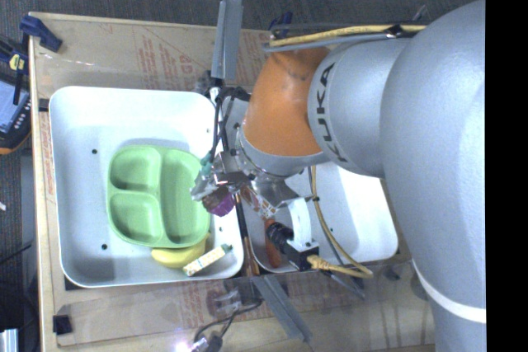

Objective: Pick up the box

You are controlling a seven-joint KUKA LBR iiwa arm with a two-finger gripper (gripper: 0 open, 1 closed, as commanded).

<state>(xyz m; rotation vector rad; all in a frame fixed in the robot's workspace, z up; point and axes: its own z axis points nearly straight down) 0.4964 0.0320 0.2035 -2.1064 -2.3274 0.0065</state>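
Box (204, 261) lies beside the banana (176, 256) in the left bin (74, 177); end effector (216, 192) above it, grip state unclear

Bench with two white bins

A tan, board-topped bench (124, 53) carries two shallow white bins side by side: the left bin (70, 169) sits fully in sight, the right bin (371, 218) is largely covered by the arm. Blue clamps (40, 30) grip the bench's far left corner.
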